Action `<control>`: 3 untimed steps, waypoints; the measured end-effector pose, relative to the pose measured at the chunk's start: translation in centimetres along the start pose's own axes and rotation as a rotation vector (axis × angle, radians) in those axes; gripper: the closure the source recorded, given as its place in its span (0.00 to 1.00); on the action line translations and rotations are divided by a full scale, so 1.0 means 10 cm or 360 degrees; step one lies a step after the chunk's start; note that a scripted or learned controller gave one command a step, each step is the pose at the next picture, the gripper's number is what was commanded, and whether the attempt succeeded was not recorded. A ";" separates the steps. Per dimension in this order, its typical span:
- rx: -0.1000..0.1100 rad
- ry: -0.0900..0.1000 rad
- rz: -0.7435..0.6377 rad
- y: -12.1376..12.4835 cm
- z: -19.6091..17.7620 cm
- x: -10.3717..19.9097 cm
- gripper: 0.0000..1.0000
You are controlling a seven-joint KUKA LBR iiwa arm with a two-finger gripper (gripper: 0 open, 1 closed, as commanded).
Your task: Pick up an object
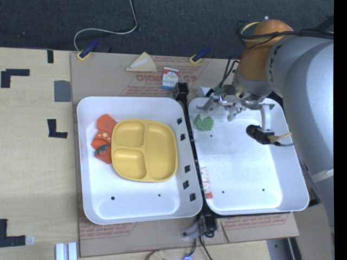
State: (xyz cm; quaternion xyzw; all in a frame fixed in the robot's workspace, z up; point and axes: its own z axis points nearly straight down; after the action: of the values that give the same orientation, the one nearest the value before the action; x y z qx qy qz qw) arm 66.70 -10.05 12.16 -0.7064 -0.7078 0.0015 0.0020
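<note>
A small green object (204, 124) lies in the right bin (249, 172), near its back left corner. My gripper (217, 110) hangs just above and to the right of it at the bin's back edge, open, with nothing between its fingers. In the left bin (135, 205) a yellow divided plate (145, 149) rests, with orange and red toy pieces (103, 137) tucked beside its left rim.
A small red and white box (170, 78) and a tan wedge (142, 63) lie on the cardboard behind the bins. Black clips line the divider (188, 145) between the bins. The arm's bulky grey body (309, 91) overhangs the right bin's right side.
</note>
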 end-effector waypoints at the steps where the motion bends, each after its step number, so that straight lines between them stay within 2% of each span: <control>1: -0.0008 -0.0003 0.0001 -0.13 0.36 0.05 0.00; 2: -0.0010 0.0000 -0.0002 0.02 0.36 -0.03 0.00; 3: -0.0013 -0.0002 -0.0004 0.03 0.26 -0.02 1.00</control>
State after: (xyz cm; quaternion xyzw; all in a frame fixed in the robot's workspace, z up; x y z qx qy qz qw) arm 66.96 -10.28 9.53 -0.7056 -0.7086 -0.0009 -0.0015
